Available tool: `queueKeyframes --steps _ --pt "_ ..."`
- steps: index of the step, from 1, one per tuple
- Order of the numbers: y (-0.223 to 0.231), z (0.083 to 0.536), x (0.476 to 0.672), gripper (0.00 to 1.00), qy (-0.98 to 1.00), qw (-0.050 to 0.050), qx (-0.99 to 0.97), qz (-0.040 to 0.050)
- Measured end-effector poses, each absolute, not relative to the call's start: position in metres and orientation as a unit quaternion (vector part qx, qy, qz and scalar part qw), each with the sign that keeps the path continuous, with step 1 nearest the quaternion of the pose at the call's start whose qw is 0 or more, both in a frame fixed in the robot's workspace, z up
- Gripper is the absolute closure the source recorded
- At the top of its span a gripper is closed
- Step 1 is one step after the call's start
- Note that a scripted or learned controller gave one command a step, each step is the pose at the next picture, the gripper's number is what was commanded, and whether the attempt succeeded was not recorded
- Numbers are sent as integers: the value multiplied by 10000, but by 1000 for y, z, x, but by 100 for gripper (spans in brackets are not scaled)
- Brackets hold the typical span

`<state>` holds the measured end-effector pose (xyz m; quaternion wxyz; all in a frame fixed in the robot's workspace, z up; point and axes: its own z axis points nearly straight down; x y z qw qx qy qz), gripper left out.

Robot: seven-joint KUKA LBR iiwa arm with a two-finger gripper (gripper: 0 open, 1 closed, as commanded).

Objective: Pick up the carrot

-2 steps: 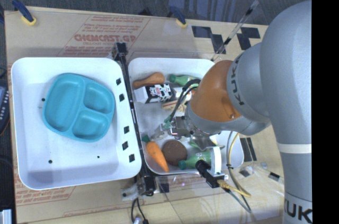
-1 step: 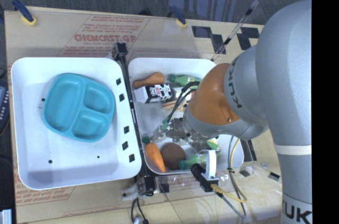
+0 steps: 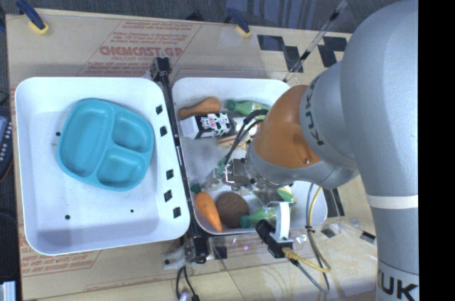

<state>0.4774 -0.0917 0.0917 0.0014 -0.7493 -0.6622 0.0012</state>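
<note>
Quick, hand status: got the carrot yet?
Hand: cannot be told, the arm hides it. Carrot lies free in the right bin.

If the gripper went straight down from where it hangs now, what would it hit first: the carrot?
Probably not. The gripper seems to point down at the brown round item beside the carrot in the right bin. Depth is unclear from this slanted view.
</note>
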Motion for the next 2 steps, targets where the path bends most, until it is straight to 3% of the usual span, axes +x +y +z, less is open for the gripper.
queueKeyframes --steps 1,2 --pt "-53 194 478 0 -7004 12 -7138 -5" --pt "-93 133 474 0 -7092 42 -7050 37"
